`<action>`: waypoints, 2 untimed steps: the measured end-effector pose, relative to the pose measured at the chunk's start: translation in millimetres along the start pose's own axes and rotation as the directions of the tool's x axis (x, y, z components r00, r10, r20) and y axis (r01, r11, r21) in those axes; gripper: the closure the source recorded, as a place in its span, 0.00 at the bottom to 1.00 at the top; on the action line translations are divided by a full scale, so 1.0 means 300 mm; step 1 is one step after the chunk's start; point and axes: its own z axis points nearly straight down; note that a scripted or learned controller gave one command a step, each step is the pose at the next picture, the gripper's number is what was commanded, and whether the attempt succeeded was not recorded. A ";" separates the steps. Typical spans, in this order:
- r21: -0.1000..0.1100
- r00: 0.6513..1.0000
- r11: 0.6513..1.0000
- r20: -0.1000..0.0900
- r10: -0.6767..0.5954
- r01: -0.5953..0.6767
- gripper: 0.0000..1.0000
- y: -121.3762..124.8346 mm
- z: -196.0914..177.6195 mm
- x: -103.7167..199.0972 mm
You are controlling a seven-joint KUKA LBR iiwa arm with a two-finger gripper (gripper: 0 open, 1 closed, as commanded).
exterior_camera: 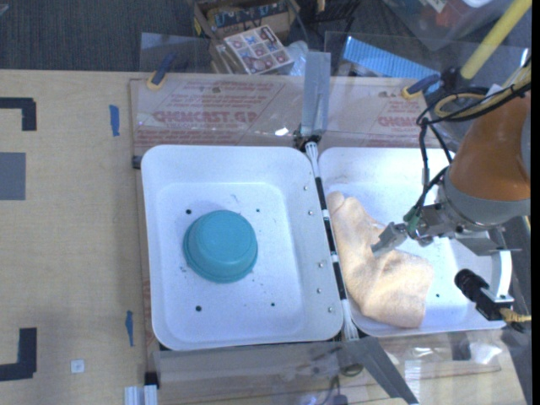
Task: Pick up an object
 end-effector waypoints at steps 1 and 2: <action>-0.014 1.000 1.000 0.003 -0.002 0.002 0.00 0.020 0.312 -0.073; -0.014 1.000 1.000 0.005 -0.025 0.025 0.00 0.293 0.310 -0.087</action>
